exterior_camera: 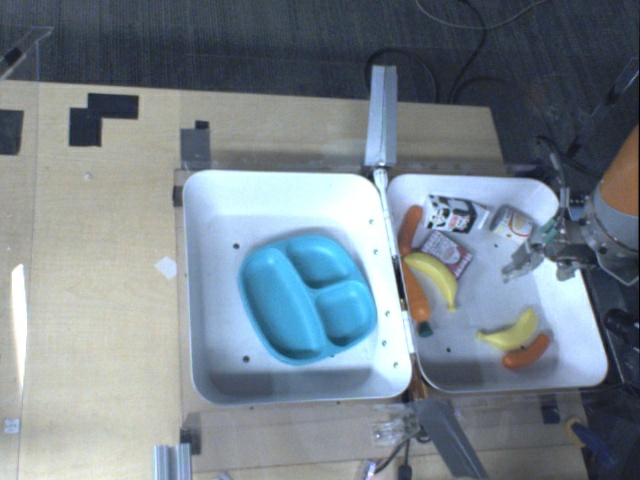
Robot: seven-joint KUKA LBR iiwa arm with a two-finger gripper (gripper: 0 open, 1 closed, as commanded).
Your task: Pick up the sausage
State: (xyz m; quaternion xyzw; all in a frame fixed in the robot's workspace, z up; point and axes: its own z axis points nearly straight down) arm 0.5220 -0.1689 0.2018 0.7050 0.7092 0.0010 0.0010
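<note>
Two shallow white bins with rounded corners sit side by side on a pale wooden bench [100, 268]. The left bin [215, 368] holds a glossy turquoise plastic tray [305, 298], moulded into three compartments with soft, rounded edges and lying at a slant near the bin's middle.

In the right bin [580, 368], the sausage [527, 352] lies near the front right corner: a short, smooth, reddish-orange cylinder with rounded ends, touching or just beside a small curved yellow banana [510, 330] behind it. A larger banana [436, 276] curves near the left wall, next to a long orange carrot [416, 298] with a dark tip towards the front; whether the two touch is hard to tell. A second reddish, sausage-like piece [410, 228] lies along the left wall farther back. A flat packet with a dark red print [443, 251] and a small black-and-white carton [452, 213] lie towards the back edge, and a pale, blurred item with an orange mark [514, 221] sits near the back right corner; its shape is unclear.

The gripper [540, 253] hangs over the right side of the right bin, well apart from the sausage, a grey metal assembly with a slim finger [522, 262] angled down to the left. The parts overlap and blur, so I cannot tell how the jaws stand. The arm [620, 193] is cut off by the view's right edge, its orange band partly visible.
</note>
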